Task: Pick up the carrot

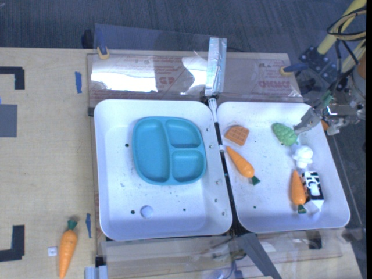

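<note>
We judge the carrot (pixel 240 162) in the right bin (pixel 340 211) light, stiff and slippery. Grip it mid-body. Whether the claw (pixel 304 124) is clenched, we cannot tell.

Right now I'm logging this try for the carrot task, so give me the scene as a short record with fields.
left bin: blue divided plate
right bin: waffle, carrot in the middle, second carrot by the right wall, green leafy toy, white piece, black-and-white pack
bench outside bins: third carrot, lower left
gripper: above the right bin's upper right, beside the green leafy toy
carrot held: none visibly
</note>
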Robot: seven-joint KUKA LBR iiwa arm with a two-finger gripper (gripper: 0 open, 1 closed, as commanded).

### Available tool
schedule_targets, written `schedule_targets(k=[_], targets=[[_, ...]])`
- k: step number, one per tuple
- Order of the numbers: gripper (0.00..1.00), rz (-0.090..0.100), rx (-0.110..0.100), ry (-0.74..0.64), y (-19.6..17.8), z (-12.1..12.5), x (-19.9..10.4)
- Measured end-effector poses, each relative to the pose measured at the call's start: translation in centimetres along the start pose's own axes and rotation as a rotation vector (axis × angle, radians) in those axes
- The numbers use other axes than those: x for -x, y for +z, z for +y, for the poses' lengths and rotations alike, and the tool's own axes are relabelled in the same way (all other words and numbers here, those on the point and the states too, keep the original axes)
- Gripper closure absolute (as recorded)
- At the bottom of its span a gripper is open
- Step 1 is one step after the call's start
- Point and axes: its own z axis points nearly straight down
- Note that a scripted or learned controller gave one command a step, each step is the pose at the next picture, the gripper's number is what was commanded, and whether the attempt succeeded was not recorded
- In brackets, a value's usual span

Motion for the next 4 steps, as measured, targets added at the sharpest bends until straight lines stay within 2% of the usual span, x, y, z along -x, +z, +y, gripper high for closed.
schedule_targets(k=[1,2,3,4], targets=[[0.00,0.000,-0.008,0.027,8.8,-4.5,5.2],[0.00,-0.004,0.008,-0.062,16.2,-5.9,2.1],[0.00,-0.010,0.020,-0.103,16.6,-7.7,-3.0],[1.00,-0.011,0.024,-0.100,15.6,-7.6,-3.0]])
